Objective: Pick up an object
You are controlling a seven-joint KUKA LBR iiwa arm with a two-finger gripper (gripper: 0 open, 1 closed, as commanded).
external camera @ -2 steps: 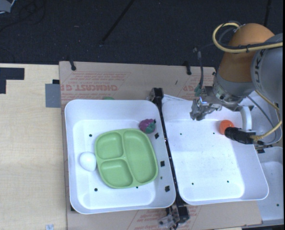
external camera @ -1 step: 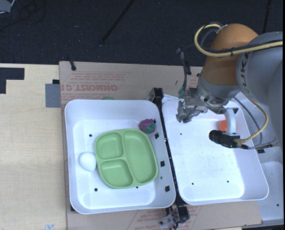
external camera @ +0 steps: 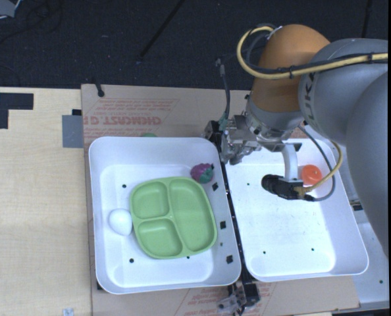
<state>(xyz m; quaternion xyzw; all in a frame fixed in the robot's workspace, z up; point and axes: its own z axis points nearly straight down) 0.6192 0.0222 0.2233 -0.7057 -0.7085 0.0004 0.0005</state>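
Bench [external camera: 37, 209]: 2 bins [external camera: 116, 268], 1 green plate [external camera: 173, 217], 1 white egg [external camera: 120, 222].

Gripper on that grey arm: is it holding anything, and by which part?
It cannot be told. The gripper hangs over the bins' shared edge; the small purple and green toy lies beside it in the left white bin, not visibly held.
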